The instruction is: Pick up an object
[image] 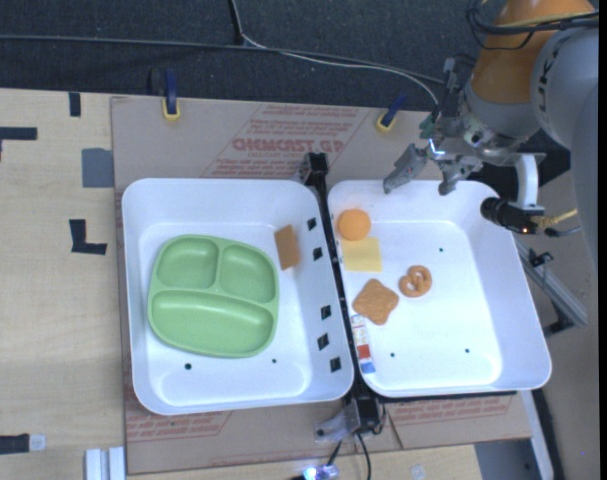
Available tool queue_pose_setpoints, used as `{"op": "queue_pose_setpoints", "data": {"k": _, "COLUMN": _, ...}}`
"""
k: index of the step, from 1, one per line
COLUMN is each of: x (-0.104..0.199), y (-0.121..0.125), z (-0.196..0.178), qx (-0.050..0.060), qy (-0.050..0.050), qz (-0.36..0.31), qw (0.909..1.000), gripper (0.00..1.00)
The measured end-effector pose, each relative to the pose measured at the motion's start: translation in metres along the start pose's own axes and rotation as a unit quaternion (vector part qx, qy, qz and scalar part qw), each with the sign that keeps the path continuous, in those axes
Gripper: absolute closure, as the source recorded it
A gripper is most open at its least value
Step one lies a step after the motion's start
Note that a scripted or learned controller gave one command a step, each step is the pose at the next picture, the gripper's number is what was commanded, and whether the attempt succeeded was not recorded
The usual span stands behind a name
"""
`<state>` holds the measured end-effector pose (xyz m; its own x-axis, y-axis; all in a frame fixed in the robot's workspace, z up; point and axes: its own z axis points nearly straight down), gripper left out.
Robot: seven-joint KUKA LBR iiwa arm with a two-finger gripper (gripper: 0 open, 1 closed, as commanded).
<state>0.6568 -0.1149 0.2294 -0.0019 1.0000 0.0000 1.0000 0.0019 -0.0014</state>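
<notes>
My gripper (424, 175) hangs open above the far edge of the right bin (483, 363), its two fingers spread with nothing between them. In that bin lie an orange ball (354, 224), a yellow cheese slice (361, 256), a toast-coloured bread piece (375, 300), a small pretzel (416, 281) and a thin red-and-blue stick (361, 344) along the left wall. The ball is a short way down and to the left of the gripper.
The left bin (143, 208) holds a green divided plate (214, 295) and a small brown block (288, 247) near its right wall. A black divider (323, 268) runs between the bins. Yellow clamps (170, 107) sit at the cardboard's far edge.
</notes>
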Motion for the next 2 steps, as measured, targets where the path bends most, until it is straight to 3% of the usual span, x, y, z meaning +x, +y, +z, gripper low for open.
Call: {"op": "queue_pose_setpoints", "data": {"k": 2, "x": -0.002, "y": -0.001, "z": 0.109, "qx": 0.002, "qy": 0.001, "qz": 0.0, "qw": 1.0, "gripper": 0.0}}
